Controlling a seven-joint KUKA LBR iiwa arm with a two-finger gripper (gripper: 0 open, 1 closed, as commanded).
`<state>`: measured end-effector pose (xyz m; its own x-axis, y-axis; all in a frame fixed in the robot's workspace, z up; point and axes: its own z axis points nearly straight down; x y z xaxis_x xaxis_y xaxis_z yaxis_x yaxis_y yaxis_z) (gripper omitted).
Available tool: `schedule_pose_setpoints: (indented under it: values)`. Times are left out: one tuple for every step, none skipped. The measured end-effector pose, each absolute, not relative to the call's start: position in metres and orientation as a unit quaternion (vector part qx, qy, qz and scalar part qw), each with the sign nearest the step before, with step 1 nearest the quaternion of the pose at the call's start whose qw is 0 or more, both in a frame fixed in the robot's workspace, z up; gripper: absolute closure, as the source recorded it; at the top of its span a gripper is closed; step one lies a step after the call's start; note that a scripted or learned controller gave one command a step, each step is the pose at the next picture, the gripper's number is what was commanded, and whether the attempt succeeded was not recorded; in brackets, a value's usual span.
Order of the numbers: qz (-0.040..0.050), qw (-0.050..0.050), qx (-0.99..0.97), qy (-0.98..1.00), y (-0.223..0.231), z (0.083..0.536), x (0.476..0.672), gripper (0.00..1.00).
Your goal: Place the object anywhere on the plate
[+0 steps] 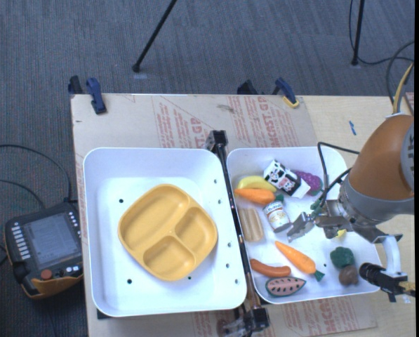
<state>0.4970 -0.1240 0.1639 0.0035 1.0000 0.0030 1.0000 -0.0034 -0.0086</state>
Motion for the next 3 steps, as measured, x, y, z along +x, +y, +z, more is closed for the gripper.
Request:
schedule_pose_setpoints:
  values:
    - [0.0020,0.004,-0.708,-0.706,-0.1240,0.1639,0.4970,0.00]
    - [0.0020,0.004,-0.708,-0.706,-0.1240,0.1639,0.4970,0.00]
    - [0.0020,0.004,-0.708,-0.706,-0.1240,0.1639,0.4970,0.00]
